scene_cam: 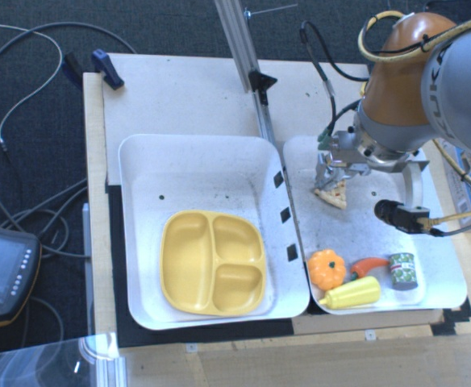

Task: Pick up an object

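Observation:
My gripper (pixel 333 174) hangs low over the upper part of the right bin (pixel 455 290), pointing down under the orange band of the arm. Directly below it and touching its tip lies a small tan pizza slice (pixel 333 195). From this angle I cannot see whether the slice sits between the gripper's tips. Along the bin's near edge lie an orange pumpkin (pixel 327 268), a yellow corn cob (pixel 353 293), a red pepper (pixel 370 264) and a small green can (pixel 402 270).
The left bin (pixel 132 161) holds a yellow divided plate (pixel 214 261). A metal pole (pixel 237 24) rises at the back between the bins. A black cable fitting (pixel 399 214) on the arm hangs over the right bin's middle.

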### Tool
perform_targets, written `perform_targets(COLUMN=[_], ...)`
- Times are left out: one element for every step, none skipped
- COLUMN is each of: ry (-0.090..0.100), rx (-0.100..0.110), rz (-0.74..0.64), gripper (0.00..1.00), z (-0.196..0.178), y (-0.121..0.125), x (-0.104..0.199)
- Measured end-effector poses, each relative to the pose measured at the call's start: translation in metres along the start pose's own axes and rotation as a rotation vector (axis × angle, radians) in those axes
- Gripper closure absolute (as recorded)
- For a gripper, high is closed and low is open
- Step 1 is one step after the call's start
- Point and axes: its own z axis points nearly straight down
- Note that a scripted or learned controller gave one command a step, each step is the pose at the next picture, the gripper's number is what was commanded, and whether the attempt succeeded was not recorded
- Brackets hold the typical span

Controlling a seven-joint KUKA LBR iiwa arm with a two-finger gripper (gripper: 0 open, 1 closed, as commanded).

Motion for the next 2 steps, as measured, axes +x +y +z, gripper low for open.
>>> perform_targets(ry=[0.002,0.002], rx=[-0.001,-0.001], rz=[-0.001,-0.001], gripper=[1.0,1.0], z=[-0.003,-0.008], y=[0.036,0.063], x=[0.053,0.112])
